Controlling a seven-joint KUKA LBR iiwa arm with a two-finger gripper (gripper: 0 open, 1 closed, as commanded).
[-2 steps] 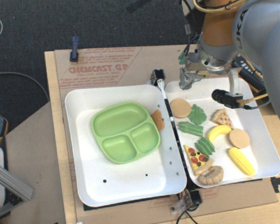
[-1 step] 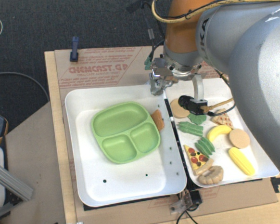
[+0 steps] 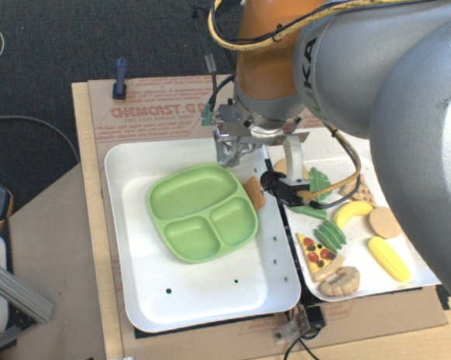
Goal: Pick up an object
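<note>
Fingers point(image 3: 227, 150) of the grey two-finger gripper point(image 3: 260, 158) stand spread, nothing between them; the small tan-brown toy block point(image 3: 254, 192) lies just camera-ward, touching the green divided plastic plate point(image 3: 203, 213), long axis roughly front-to-back.

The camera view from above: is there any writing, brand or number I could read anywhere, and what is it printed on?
"CHEMCAST G": red print on the brown sheet behind the bins; its end is hidden by the arm.
Smaller red lines under it: too blurred to read.
"K": part of a dark letter on the arm's grey casing; the rest is out of sight.
</note>
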